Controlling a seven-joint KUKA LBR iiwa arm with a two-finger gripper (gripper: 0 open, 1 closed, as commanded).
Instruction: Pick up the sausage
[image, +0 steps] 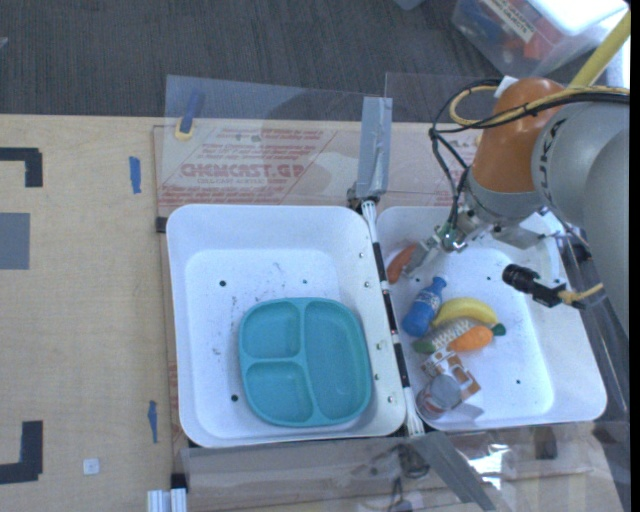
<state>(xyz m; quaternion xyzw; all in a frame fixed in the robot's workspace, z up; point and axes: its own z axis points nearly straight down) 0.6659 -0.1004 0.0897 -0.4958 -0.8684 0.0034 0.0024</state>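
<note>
The sausage (399, 263) is a short reddish-brown piece lying at the far left of the right bin (575, 385), close to the wall shared with the left bin. My gripper (436, 245) hangs down and to the left from the orange-banded wrist, with its tip just right of the sausage and slightly above it. I cannot see whether it touches the sausage.
Close below the sausage lie a blue bottle (424, 305), a banana (465, 311), a carrot (471, 338) and a crumpled can (446, 390). The left bin (200, 250) holds a teal divided plate (302, 362). A black cable plug (530, 281) hangs over the right bin.
</note>
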